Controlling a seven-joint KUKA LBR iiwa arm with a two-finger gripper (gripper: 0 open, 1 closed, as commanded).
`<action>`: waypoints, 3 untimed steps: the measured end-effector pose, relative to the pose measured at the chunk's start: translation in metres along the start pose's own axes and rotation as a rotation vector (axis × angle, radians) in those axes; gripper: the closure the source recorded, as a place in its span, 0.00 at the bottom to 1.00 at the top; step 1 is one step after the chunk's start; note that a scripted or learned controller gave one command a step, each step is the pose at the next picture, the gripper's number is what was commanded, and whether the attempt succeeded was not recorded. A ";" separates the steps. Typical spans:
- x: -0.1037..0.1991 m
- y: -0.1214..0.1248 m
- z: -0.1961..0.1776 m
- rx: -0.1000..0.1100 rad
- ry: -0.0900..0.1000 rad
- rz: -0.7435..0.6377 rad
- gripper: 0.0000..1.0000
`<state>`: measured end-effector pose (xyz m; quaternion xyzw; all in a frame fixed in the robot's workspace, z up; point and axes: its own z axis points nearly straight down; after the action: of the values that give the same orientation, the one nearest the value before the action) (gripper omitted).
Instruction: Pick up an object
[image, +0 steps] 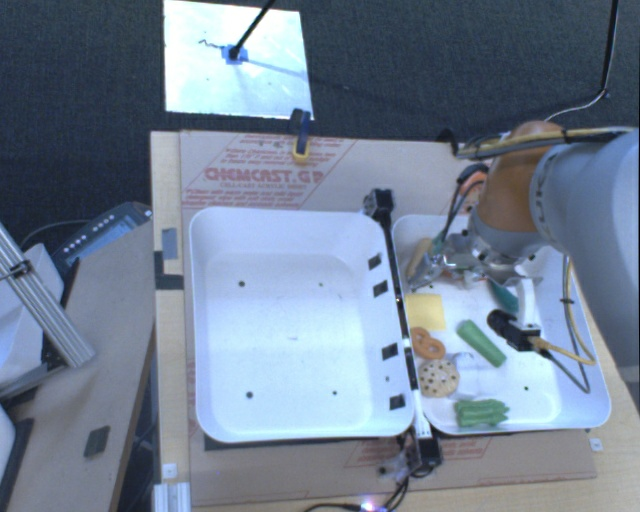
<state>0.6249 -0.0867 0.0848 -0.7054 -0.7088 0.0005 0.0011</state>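
**Left to right.**

- **Left bin** (290, 330): well left of the pincer. Its bare floor is the widest open room on the bench (255, 165).
- **Adjoining bin rims** (397, 300), with black clips: just left of the pincer. This is judged the chief hazard, since a descent drifting left would strike the rim rather than an object.
- **Pincer** (428, 264): low over the far left corner of the right bin (590, 400). Whether it is open or closed cannot be told, and nothing is seen gripped.
- **Yellow square slice** (425, 309): just on the camera side of the pincer and the closest candidate. It lies flat beside the rim, so a grasp may well skid off it.
- **Pretzel** (428, 345) and **cookie** (438, 378): further toward the camera and close together. Closing on one could nudge the other.
- **Green cylinder** (481, 342): right of the pincer with free floor around it, judged the easiest approach.
- **Green ridged toy** (481, 411): near the front rim.
- **Teal piece** (505, 295): under the wrist and partly hidden.
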 end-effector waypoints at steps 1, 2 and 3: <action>-0.054 0.029 0.000 -0.004 -0.003 0.007 0.00; -0.108 -0.057 0.000 -0.004 0.006 -0.003 0.00; -0.049 -0.142 -0.003 0.004 0.004 0.003 0.00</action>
<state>0.4830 -0.1363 0.0880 -0.7063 -0.7079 0.0005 0.0038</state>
